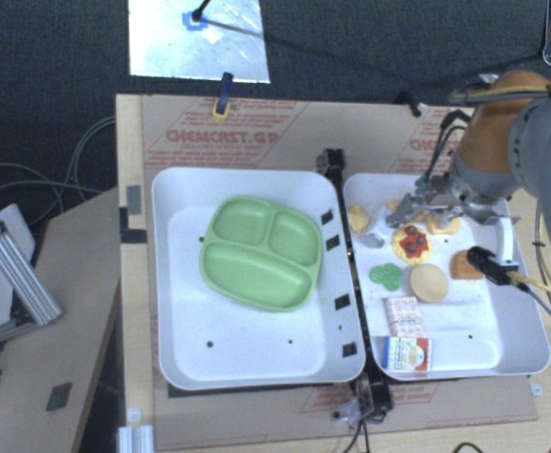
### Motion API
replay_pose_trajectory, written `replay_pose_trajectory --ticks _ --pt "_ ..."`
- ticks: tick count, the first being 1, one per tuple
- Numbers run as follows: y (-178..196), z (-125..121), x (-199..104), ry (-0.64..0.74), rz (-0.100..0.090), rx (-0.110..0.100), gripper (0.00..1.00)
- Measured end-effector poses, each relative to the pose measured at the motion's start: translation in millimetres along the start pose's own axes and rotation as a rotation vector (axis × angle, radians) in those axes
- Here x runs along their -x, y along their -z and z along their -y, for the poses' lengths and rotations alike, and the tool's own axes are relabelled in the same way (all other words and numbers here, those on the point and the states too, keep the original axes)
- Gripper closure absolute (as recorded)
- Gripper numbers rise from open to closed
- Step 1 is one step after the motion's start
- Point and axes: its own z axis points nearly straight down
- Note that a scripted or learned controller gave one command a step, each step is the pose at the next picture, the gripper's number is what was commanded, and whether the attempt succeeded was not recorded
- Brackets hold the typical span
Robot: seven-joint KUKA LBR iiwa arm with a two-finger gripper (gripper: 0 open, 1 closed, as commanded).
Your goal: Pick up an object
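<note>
- reaching in from the right with the grey arm (540, 149), orange band showing above the wrist, bending down over the far half of the right bin (474, 338).
- hanging the tool (403, 213) low over the far-left part of that bin, close to the divider between the two bins.
- not showing how far open the tool is from this angle: cannot tell, nor whether anything is in its hold.
- lying flat just beside the tool's tip, on the near side: a red and yellow toy pizza (412, 243).
- sitting around it in the same bin: a yellow piece (358, 218) by the divider, a green leaf (385, 275), a pale round bun (427, 283), a brown roll (462, 266), and another yellow piece (442, 223) partly under the wrist.
- resting nearer the front edge: a small pink box (403, 314) and a carton (408, 353), touching end to end.
- lying in the left bin (181, 347), well apart from the tool: a green divided plate (261, 253).
- standing side by side on the counter (200, 135): both bins.
</note>
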Motion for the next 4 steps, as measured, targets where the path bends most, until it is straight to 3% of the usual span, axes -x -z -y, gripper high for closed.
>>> replay_pose_trajectory --ticks 1,2,3,4 --pt "13 -3 0 0.000 0.001 0.009 1.00" --pt "73 -1 -7 0.001 -0.002 -0.008 1.00" --pt "128 -3 -7 0.001 -0.002 -0.007 1.00" --pt "140 19 -54 0.005 -0.005 -0.013 1.00"
